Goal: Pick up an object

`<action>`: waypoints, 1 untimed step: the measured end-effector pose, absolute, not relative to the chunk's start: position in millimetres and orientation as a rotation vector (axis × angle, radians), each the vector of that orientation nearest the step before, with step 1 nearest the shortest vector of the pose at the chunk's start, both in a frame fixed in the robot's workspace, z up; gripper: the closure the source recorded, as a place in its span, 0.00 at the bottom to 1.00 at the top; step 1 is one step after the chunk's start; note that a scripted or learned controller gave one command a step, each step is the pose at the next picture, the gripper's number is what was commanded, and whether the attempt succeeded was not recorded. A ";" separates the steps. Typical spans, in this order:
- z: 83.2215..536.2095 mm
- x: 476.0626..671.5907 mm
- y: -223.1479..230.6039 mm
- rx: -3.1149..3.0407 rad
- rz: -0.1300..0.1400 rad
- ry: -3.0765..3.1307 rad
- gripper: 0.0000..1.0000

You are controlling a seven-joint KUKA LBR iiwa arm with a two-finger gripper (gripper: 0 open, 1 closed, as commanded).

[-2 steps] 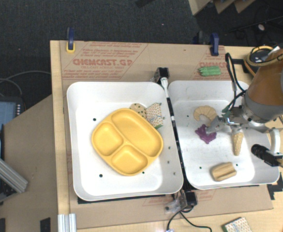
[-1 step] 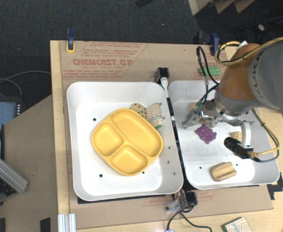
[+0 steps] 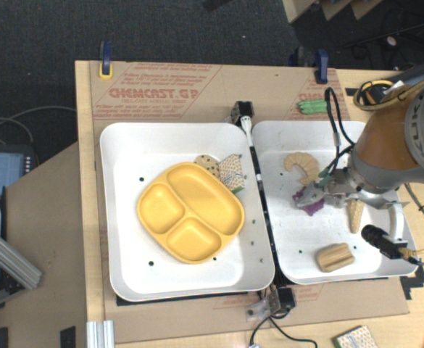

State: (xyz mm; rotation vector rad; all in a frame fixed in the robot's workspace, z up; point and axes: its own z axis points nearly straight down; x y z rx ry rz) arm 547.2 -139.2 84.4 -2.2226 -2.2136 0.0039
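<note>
Arm: grey with an orange band, reaching in from the right over the right bin (image 3: 284, 256).
End effector (image 3: 314, 193): low in the right bin, right at a small purple object (image 3: 312, 206); how far it is open, and whether it has hold of anything, cannot be told (the wrist covers that part).
Right bin contents: a tan curved piece (image 3: 302, 164) near the top, a cone-shaped piece (image 3: 354, 214) beside the wrist, a tan block (image 3: 334, 257) near the front edge.
Left bin (image 3: 121, 259): a yellow three-compartment plate (image 3: 190, 211), with two patterned pieces (image 3: 226, 168) at its upper edge.
Worktop (image 3: 161, 89): brown board under both bins.
</note>
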 end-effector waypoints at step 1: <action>95.2 549.7 -136.9 -2.223 0.000 -2.220 1.00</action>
